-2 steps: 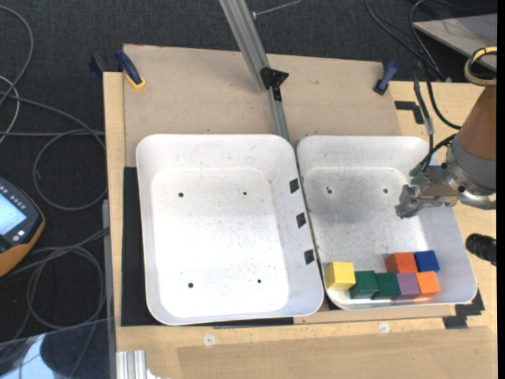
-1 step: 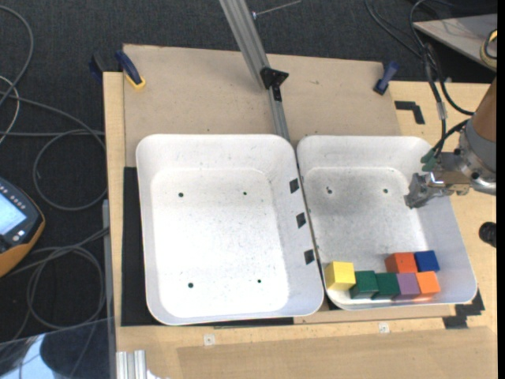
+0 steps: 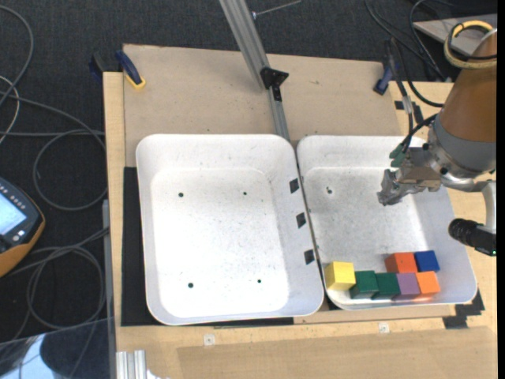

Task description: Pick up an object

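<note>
Several small coloured blocks lie along the near edge of the right bin (image 3: 371, 152): a yellow block (image 3: 341, 274), two green blocks (image 3: 365, 283), a red-orange block (image 3: 403, 262), a blue block (image 3: 426, 260), a purple block (image 3: 409, 284) and an orange block (image 3: 428, 283). My gripper (image 3: 390, 194) hangs over the upper middle of that bin, well above and behind the blocks. Nothing is visible between its fingertips.
The left bin (image 3: 150, 156) sits beside the right one, joined by black clips (image 3: 301, 219). A slanted metal pole (image 3: 251, 42) rises behind the bins. Blue clamps (image 3: 131, 69) hold the board's far corners. Cables lie on the floor around the bench.
</note>
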